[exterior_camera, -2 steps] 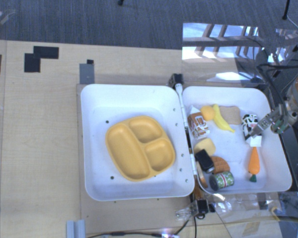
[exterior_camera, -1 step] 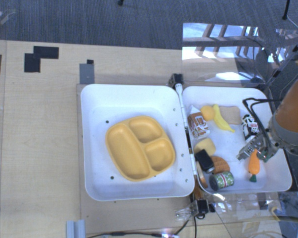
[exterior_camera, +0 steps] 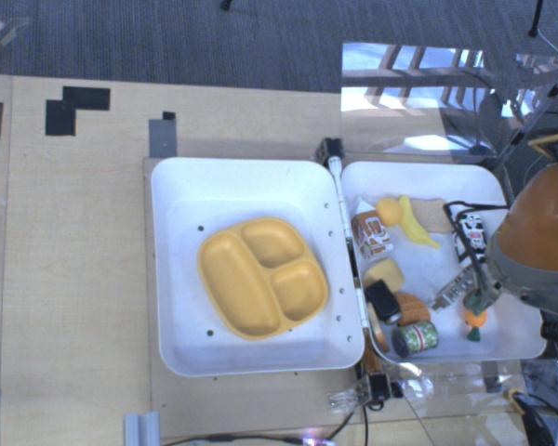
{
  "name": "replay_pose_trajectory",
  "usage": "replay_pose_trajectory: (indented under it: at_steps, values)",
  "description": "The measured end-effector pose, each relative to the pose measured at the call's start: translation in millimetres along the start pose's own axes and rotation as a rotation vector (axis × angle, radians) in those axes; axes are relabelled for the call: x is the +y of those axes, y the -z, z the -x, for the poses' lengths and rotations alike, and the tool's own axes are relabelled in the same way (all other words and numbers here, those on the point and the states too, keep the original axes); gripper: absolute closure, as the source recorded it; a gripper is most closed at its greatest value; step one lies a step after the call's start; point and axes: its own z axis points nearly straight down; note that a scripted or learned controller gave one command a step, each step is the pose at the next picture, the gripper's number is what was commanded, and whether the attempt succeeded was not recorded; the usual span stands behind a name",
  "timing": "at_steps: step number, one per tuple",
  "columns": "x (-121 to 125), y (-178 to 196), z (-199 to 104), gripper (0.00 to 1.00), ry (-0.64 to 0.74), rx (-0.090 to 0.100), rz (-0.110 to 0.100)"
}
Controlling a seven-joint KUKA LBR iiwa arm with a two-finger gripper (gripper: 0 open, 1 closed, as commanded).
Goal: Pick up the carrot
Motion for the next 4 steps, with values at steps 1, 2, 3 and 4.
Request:
replay_pose_trajectory:
  at_steps: [1,2,3,4]
  values:
    - [23.7,0.8,-23.7,0.0,0.347,-0.015,0.001]
    - [-6.4,118.9,47.0,0.0,0.271,-0.012,-0.002]
    - [-13.8,-0.2,15.7,0.0,0.523,-0.001,-0.002]
    - [-10.2,11.5,18.1,1.0,0.521,-0.011,0.003]
